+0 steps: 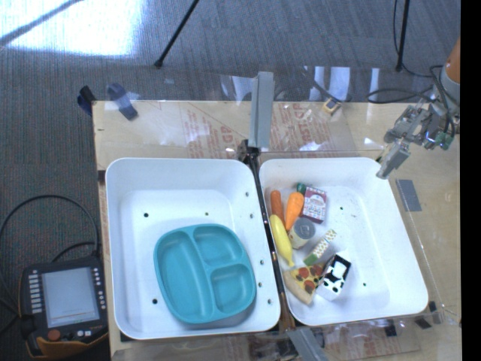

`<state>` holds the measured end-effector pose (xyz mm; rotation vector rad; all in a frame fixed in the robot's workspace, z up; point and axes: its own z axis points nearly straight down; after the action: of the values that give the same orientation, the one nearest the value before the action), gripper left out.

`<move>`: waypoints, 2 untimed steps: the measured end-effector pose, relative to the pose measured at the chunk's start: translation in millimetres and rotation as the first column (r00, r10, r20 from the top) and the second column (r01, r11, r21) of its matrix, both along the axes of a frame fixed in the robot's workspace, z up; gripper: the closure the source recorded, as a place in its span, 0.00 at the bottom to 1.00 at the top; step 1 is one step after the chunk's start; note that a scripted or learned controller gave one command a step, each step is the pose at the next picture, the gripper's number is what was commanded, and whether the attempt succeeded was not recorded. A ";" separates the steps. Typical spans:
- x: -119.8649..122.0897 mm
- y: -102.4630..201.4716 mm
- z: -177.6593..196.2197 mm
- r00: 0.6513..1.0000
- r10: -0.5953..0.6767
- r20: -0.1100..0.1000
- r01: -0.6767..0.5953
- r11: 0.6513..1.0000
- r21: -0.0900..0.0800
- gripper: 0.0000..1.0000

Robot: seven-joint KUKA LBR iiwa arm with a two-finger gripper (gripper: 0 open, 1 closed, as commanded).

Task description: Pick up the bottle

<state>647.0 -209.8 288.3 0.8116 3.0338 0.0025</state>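
1. Left bin (pixel 128 201) carries a teal tray (pixel 204 274).
2. Right bin (pixel 391 277): the bottle (pixel 303 232) lies among toy food, beside a banana (pixel 281 240).
3. Gripper (pixel 394 159) hangs over the counter (pixel 353 130), off the bin's far right corner; its grip, can't tell.

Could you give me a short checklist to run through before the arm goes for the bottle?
1. Bottle located: cannot tell. A round grey-topped item in the right bin may be it.
2. Claw position: not ok. It hangs over the right bin's far right corner, apart from the toys.
3. Claw free of load: ok, nothing seen between its fingers.
4. Room around target: not ok. The banana, carrots and a red box crowd it.
5. Path across the bin: ok, its right half is bare.
6. Left bin: ok, the teal tray lies away from the work.
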 end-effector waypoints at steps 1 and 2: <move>-14.3 -1.1 28.6 0.885 0.466 0.004 -0.466 0.885 -0.002 0.00; -4.6 0.2 -0.7 0.488 0.873 0.005 -0.873 0.488 -0.003 0.00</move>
<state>642.4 -209.6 287.6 -0.8346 3.0232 0.0052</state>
